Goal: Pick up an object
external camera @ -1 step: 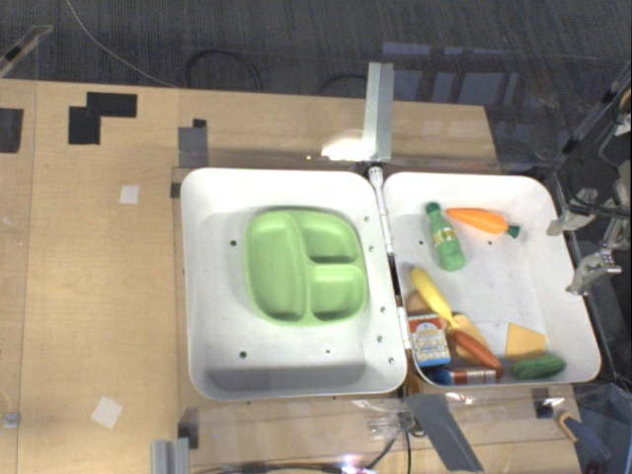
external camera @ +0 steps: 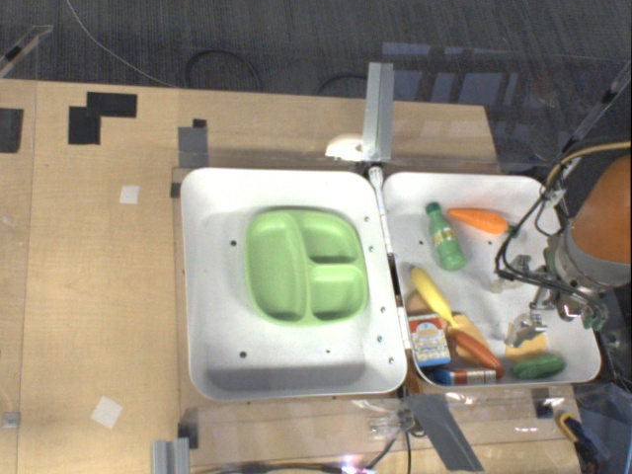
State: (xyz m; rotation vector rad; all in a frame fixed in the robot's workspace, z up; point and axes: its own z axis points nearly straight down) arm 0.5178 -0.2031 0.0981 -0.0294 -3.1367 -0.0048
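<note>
Yellow wedge-shaped block, likely target, lies at lower right of frame in the right white bin, directly under the gripper. Gripper state: cannot tell. Dark green oblong toy just beside. Step judged: descent to grasp. Next move calls for centring on the wedge, clear of the green piece.

One fixed camera looks down at a slant on the tabletop from well above. The left bin sits near the middle of the frame; the right bin lies just right of it. Dark floor runs beyond the left bin's far rim. The arm enters right of the right bin.
</note>
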